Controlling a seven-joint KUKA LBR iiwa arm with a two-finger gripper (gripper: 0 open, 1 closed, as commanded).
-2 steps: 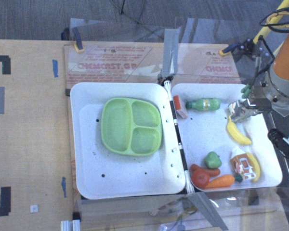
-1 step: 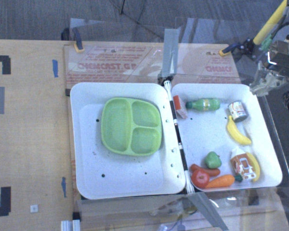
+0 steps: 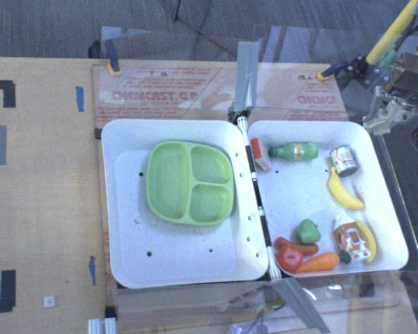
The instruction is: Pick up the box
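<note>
In the camera view the pincer (image 3: 385,115) hangs at the far right of the scene, just outside the far right corner of the right bin (image 3: 393,218), above the surface rather than over the bin's contents. Whether it is released or clenched cannot be told, since the metal parts blur together at this distance, and nothing can be seen grasped in it. The box (image 3: 350,240), orange and white with a printed face, lies flat on the floor of that bin, well apart from the pincer. It is toward the near edge of the bin and a little to the pincer's left in the picture, so the reach would run down along the bin's right wall. Its long axis appears to run roughly far to near, leaning slightly, with one short end pointing back toward the pincer. A small banana (image 3: 368,241) lies touching or just beside the box on the side away from the bin's middle. The carrot (image 3: 320,261) sits just beside its near left corner, so a grip across the short sides looks crowded. A larger banana (image 3: 344,190) and a can (image 3: 343,160) lie between the pincer and the box. A slim red packet (image 3: 259,154), also box-like, rests much farther off against the opposite wall.
</note>
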